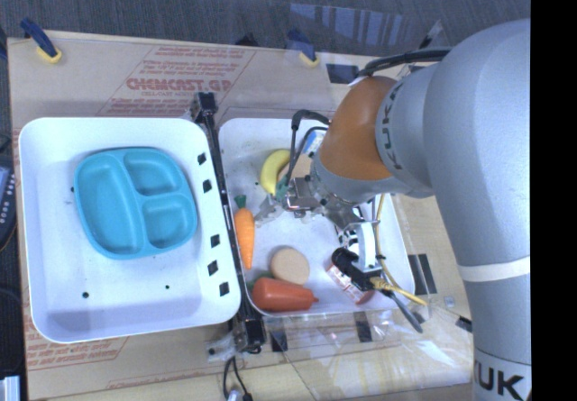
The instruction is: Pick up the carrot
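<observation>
The carrot point(244, 235) is orange with a small green top and lies lengthwise along the left wall of the right bin point(236, 140). My gripper point(281, 202) hangs low over the middle of that bin, just right of the carrot's green end and a little apart from it. Nothing shows held in it. The grey arm with its orange band covers the right half of the bin.
A yellow banana point(272, 170) lies just behind the gripper. A beige round piece point(290, 264) and a red piece point(281, 295) sit at the bin's front, close to the carrot's tip. The left bin point(54, 300) holds a blue divided plate point(135, 201).
</observation>
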Robot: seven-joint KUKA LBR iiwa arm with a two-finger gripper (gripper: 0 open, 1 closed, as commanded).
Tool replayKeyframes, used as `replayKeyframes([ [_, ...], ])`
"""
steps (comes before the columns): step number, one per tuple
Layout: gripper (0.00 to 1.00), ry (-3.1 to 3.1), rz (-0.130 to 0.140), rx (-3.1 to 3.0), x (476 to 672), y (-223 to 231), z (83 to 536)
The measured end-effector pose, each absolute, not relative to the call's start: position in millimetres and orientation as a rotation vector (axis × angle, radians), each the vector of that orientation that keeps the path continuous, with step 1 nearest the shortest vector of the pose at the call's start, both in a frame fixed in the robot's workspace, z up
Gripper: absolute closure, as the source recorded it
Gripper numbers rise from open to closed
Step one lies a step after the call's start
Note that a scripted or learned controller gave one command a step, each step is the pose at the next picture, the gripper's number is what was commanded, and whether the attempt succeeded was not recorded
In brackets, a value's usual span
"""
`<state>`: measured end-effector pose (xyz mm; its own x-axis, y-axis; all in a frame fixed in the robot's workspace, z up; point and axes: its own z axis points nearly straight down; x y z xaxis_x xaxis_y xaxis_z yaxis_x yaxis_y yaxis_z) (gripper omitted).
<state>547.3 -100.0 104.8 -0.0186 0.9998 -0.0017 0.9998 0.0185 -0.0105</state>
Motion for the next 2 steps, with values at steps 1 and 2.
replayKeyframes([
  [1,0.0,-2.086,0.003,-2.355,554.5,-99.9,94.1],
  [2,0.0,-1.867,0.002,-2.534,552.2,-94.9,92.9],
])
